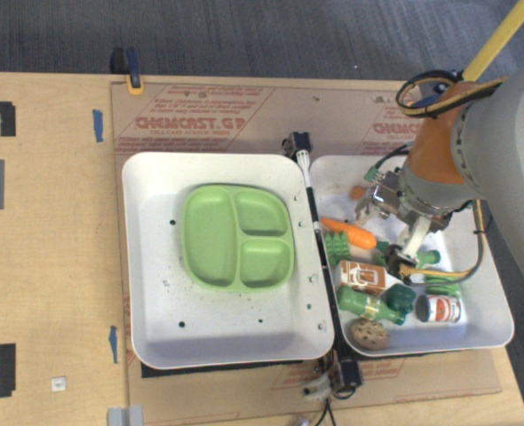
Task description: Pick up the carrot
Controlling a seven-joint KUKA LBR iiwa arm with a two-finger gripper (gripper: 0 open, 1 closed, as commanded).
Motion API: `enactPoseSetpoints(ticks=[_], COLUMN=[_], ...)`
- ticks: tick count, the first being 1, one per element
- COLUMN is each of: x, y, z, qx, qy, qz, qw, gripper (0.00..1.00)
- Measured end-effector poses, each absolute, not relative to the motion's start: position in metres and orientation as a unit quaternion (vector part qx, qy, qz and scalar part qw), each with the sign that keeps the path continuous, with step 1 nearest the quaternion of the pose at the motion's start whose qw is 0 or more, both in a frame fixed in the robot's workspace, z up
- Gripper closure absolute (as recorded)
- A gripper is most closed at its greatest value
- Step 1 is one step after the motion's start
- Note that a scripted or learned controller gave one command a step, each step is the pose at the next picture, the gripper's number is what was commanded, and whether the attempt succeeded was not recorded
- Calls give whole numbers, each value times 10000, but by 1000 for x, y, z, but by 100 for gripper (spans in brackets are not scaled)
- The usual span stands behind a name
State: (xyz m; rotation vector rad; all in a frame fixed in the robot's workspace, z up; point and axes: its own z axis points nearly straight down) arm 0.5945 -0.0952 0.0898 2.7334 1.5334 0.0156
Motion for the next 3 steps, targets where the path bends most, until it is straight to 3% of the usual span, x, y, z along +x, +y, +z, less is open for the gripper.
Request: enactPoseSetpoints(ticks=[1,2,3], x=[529,499,486], y=[-93,-95,-96], z=[90,90,90], qx=[8476,8901,9517], qy=[5305,4556,3069], qz=[62,91,94], qw=[54,56,47], gripper=[0,0,0])
